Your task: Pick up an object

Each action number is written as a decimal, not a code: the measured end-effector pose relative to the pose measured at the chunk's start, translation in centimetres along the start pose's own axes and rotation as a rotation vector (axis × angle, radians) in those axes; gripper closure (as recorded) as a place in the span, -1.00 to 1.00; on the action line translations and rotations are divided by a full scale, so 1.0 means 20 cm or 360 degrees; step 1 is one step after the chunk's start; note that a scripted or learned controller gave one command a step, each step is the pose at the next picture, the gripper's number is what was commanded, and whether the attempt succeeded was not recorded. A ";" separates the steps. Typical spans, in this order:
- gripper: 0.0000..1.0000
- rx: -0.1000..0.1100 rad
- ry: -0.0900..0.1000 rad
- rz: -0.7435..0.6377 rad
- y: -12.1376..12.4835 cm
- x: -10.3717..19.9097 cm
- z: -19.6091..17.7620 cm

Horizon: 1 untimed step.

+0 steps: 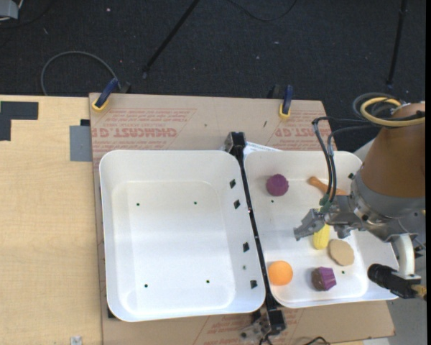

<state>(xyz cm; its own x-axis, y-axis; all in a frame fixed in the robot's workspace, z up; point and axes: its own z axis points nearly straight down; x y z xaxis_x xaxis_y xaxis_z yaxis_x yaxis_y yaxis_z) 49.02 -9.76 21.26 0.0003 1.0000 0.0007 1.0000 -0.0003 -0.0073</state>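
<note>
My gripper point(312, 226) hangs low over the right bin point(299, 299), near its middle. Right beside it, on its lower right, is a yellow object point(321, 238), partly hidden by the gripper. A tan oval piece point(340, 252) lies just right of the yellow one. A purple ball point(276, 185) rests toward the bin's back, with a thin orange stick point(317, 183) to its right. An orange ball point(280, 272) and a dark purple block point(323, 279) lie near the front wall.
The left bin point(115, 192) stands against the right one, joined by a black divider strip point(246, 221). The arm's bulky orange and grey body point(391, 171) covers the right bin's far right side. Cables run over the bin's back corner.
</note>
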 end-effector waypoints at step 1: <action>-1.00 -0.0010 -0.0001 -0.0001 0.01 0.00 -0.01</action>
<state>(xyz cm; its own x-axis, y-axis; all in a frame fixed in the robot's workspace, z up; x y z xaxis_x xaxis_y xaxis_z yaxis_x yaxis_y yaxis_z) 49.15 -9.76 21.52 -0.0001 1.0000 0.0002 1.0000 0.0001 -0.0013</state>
